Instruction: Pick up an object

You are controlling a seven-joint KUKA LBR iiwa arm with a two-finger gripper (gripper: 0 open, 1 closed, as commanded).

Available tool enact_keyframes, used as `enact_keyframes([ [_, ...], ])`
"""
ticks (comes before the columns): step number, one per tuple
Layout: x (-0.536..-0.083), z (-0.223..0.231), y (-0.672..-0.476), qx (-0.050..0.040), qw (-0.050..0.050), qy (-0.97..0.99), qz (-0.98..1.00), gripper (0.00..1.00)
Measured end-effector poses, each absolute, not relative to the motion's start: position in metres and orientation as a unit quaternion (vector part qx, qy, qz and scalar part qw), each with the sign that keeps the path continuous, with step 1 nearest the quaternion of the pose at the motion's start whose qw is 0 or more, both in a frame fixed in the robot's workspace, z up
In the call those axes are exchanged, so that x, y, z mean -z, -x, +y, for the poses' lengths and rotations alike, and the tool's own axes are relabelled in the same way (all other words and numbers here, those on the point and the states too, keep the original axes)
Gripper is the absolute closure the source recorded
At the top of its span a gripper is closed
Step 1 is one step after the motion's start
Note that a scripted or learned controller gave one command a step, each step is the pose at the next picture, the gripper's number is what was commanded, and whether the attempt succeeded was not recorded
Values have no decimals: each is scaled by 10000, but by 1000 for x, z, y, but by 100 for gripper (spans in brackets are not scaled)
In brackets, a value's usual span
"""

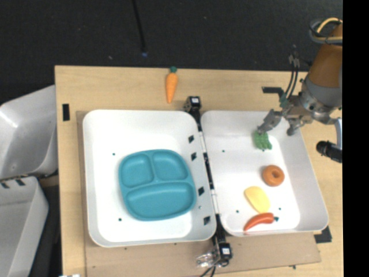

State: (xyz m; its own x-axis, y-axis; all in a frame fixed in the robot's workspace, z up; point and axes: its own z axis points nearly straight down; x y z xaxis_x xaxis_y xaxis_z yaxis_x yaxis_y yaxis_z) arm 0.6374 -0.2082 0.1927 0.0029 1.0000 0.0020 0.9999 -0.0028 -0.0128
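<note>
So far nothing is being lifted: the grey gripper (280, 123), fingers spread and empty, is hovering by the small green toy (263, 140) near the right bin's (230, 154) far edge.

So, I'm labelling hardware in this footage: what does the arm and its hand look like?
The arm has an orange band above a grey wrist section, with thin dark cables running down its side and a yellowish loop of cable at the top. The hand is grey metal with two slim fingers.
</note>
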Motion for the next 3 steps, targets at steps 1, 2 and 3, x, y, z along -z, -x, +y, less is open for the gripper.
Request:
enact_keyframes([
  [1, -202, -208, -641, 5, -8, 7070, -7073, 0],
  [2, -141, -214, -637, -18, 6, 7073, -7069, 0],
  [3, -99, -215, -637, -11, -6, 7074, -7068, 0],
])
